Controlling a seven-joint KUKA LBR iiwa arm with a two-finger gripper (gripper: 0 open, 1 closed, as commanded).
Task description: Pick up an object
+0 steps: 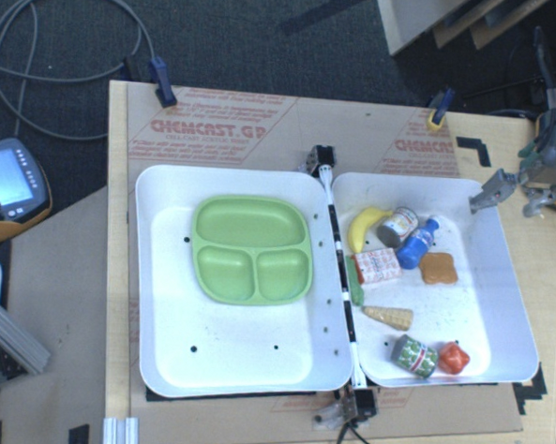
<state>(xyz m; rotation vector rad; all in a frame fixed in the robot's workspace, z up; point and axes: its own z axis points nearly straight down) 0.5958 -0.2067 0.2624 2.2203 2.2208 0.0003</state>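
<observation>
You had the gripper (495, 191) at about two o'clock, over the far right corner of the right bin (510, 306); its jaws' state could not be told, and nothing showed between them. Objects lay in that bin: a banana (363, 225) beside a can (396, 226) and a blue bottle (418, 244) toward twelve; a red-and-white carton (376, 266) just below; a brown cookie (439, 268) at three o'clock of the carton; a cone (388, 316) mid-bin; a green can (413, 356) touching a red tomato (454, 358) at six. The left bin (163, 331) held a green tray (253, 250).
</observation>
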